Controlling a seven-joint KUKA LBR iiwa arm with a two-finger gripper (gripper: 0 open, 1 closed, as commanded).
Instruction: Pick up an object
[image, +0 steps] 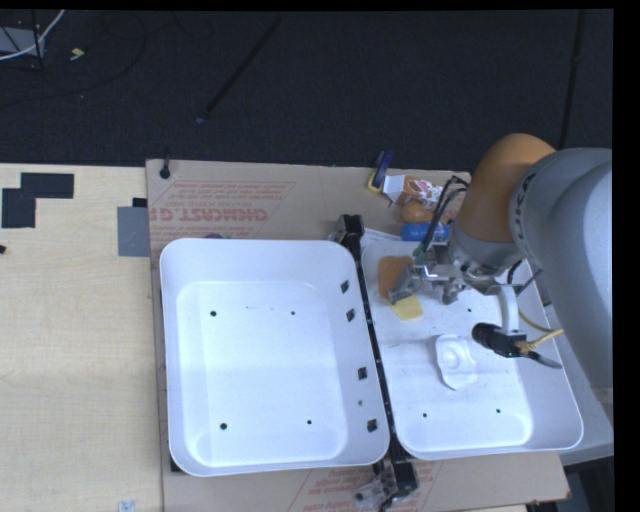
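The end effector (408, 290) hangs low in the right bin (500, 425), toward the bench's far edge, against an orange block (393, 270) and yellow piece (408, 307); its grip I cannot tell.

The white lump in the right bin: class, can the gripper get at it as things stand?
Probably yes. The white lump lies apart on the right bin floor, near the gripper.
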